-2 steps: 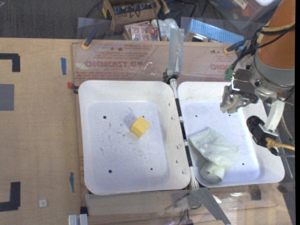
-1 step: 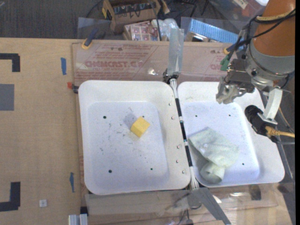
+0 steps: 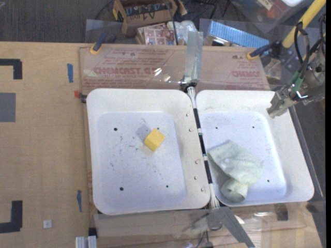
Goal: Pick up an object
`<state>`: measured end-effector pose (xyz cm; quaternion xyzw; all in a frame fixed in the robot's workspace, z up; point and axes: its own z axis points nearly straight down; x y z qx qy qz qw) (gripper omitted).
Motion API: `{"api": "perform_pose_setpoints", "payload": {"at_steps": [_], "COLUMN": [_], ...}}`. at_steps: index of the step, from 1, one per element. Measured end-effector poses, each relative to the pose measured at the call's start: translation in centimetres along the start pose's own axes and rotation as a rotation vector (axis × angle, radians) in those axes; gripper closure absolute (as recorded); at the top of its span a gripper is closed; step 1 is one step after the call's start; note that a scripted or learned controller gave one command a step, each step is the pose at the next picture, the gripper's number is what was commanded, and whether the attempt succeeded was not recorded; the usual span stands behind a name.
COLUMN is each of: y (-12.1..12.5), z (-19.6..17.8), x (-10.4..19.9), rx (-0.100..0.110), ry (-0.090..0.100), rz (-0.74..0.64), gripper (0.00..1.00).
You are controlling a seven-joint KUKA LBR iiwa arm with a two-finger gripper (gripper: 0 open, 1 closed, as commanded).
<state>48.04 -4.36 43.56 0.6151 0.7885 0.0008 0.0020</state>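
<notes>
A small yellow block lies near the middle of the left bin. In the right bin a crumpled pale green-white soft item lies toward the front left, and a whitish rounded piece sits at its front end. My gripper hangs over the far right corner of the right bin, well away from both objects, with nothing seen in it.
A clear sheet and a cardboard panel stand behind the bins. A metal divider rises between the bins at the back. Cables and clutter crowd the far right.
</notes>
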Motion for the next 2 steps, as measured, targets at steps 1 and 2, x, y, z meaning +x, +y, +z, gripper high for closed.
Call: {"api": "perform_pose_setpoints", "payload": {"at_steps": [1, 2], "y": [-1.3, 0.2], "z": [5.7, 7.8], "x": [-5.0, 1.1], "rx": [0.005, 0.004], "ry": [0.002, 0.002], "rz": [0.309, 0.006], "gripper": [1.0, 1.0]}}
